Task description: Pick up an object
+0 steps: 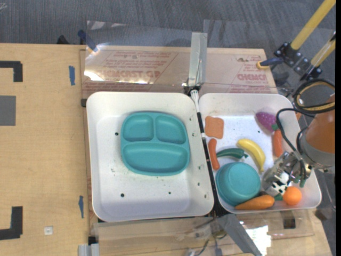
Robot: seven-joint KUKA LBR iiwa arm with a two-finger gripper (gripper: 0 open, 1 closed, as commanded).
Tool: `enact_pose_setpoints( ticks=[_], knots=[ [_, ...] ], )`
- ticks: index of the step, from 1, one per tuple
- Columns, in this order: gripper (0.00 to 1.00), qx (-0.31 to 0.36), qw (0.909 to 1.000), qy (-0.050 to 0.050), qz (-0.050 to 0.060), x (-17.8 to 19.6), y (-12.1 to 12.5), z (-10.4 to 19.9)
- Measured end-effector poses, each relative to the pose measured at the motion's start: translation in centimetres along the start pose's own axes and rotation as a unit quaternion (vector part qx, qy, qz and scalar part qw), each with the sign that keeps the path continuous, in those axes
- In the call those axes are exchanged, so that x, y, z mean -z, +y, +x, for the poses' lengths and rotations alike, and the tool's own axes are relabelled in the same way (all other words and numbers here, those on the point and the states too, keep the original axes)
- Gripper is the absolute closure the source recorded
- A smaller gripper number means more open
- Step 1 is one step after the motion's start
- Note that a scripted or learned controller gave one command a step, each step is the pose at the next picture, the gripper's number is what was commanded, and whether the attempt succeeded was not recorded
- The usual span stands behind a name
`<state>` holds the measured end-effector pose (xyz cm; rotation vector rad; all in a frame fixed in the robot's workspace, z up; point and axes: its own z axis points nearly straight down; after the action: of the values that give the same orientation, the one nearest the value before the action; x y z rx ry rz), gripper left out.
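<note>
The tool (287, 170) is low in the right bin (234, 101), near that bin's front right corner, with the arm (319, 135) coming in over the right wall. I cannot tell from here if it is open or closed; the metal parts and cables hide that.

The things to pick are crowded in this same corner. A small black-and-white toy (277, 188) lies just under the tool, an orange ball (292, 196) sits beside it against the front wall, and a carrot (256, 201) lies along the front edge, touching the teal bowl (238, 182). A banana (252, 151) is just behind the bowl, and a second carrot (277, 143) stands near the right wall. A purple thing (265, 119) is toward the back right corner. The left bin (101, 159) carries a teal divided plate (155, 143), well apart from the tool.

In my judgement the danger is the crowding. The tool could close on two things together, or on an edge only, so the piece slips out when it lifts. The ball is round and can roll away if pushed. So near the walls, the tool may also strike the bin's wall or the rim of the bowl and push the bowl instead of taking anything.
</note>
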<state>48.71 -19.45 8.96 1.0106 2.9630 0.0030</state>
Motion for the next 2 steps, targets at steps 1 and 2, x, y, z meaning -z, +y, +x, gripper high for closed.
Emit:
enact_pose_setpoints(
  ticks=[1, 2],
  knots=[
    [1.0, 0.011, 0.9999, -0.003, 0.001, 0.06, 2.95, 1.19],
    [0.0, 0.009, 0.9999, -0.008, 0.002, 0.12, 2.73, 0.94]
  ],
)
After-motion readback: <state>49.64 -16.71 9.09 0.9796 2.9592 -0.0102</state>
